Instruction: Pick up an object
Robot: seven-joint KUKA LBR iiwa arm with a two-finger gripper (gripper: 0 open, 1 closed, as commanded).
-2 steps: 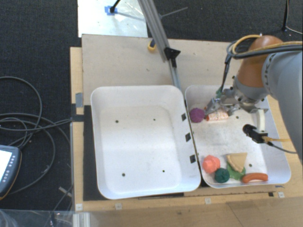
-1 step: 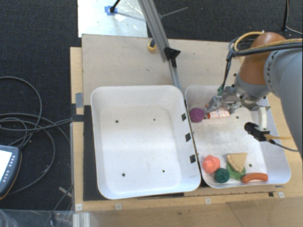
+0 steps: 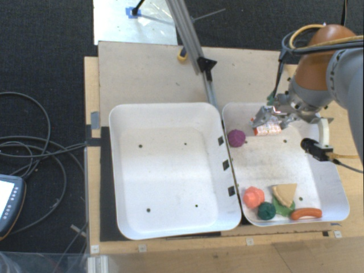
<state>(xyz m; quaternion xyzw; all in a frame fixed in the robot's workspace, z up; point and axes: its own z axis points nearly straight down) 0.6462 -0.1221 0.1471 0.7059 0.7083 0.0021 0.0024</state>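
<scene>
Up in the right bin [image 3: 335, 178], the gripper [image 3: 267, 120] is seen just above a small red-and-white box [image 3: 268, 130]; whether the fingers are closed cannot be told. A round purple ball [image 3: 236, 137] lies nearby.

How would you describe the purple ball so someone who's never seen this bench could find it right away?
Start at the right-hand white bin of the two. Along its left wall, near the far end, lies the purple ball, apart from the gripper. It sits by itself, and it is the one purple thing, while the orange ball, green ball and other toys cluster at the near end.
</scene>
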